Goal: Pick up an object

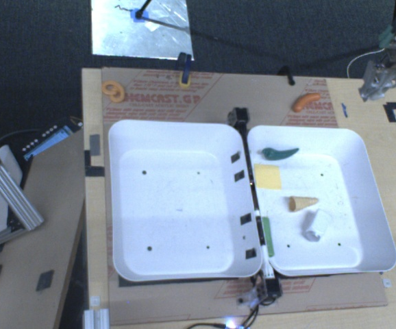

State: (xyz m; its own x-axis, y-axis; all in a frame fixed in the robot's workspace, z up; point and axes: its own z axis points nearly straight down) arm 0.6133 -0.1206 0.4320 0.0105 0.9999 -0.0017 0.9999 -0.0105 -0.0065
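Two shallow white bins sit side by side on a brown board. The left bin (177, 197) shows only its bare floor with small dark dots. The right bin (362, 184) holds five items. A dark green curved piece (280, 153) lies at roughly eleven o'clock on that bin's floor, near the back wall. Just below it, at about ten o'clock, rests a flat yellow square (267, 177), close to the divider between the bins. A tan cone-shaped piece (302, 203) lies near the centre of the floor, its point directed toward three o'clock. Just below the cone, at about six o'clock from it, is a small white crumpled item (312, 226), apart from the cone. A narrow green strip (267, 236) lies along the divider wall at eight o'clock in the bin. Outside the bins, on the board, an orange sausage-shaped piece (306, 102) sits at twelve o'clock from the right bin, and an orange ring-like piece (114, 91) sits at eleven o'clock from the left bin. The gripper (383, 81) hangs at the frame's two o'clock, above the bench's back right corner and well apart from every item in the bins; nothing is seen between its jaws, and whether they are spread or closed cannot be told at this resolution.
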